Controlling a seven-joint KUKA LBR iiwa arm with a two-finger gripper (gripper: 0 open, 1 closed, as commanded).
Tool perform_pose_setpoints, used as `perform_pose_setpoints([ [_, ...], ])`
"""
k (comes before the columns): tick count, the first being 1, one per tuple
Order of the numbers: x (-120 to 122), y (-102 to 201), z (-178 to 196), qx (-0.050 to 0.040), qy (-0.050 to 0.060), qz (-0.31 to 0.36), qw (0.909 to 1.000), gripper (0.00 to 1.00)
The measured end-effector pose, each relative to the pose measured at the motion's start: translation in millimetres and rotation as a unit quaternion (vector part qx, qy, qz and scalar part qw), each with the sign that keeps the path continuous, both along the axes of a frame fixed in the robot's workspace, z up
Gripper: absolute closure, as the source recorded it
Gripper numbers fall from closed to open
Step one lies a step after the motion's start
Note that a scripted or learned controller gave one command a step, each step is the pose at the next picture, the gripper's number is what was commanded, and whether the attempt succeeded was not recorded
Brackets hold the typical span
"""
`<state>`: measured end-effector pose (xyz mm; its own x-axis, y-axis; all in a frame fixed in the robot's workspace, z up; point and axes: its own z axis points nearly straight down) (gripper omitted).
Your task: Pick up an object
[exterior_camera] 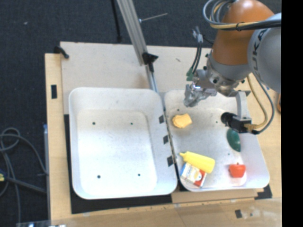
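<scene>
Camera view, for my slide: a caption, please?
Pincer poised above a yellow lump in the right bin, beside a yellow bottle.

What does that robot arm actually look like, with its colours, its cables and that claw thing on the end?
The arm is smooth grey with a rounded, glossy orange band above the wrist and part of the dark KUKA lettering on its side. Thin grey cables loop over the top, and more trail beside the wrist. The gripper is a small, metallic grey assembly.

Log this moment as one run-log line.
stage: approach | gripper: above right bin, far end | nearest: yellow lump | held: nothing seen
</scene>
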<state>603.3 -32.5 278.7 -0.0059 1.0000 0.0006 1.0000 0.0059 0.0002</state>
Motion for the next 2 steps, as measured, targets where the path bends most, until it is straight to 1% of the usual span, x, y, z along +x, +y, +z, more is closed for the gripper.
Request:
perform_pose_setpoints([
  [1,0,43,-14,-0.0002,0.000,0.000,1.0000,1.00],
  [2,1,97,-30,0.0001,0.001,0.000,1.0000,1.00],
])
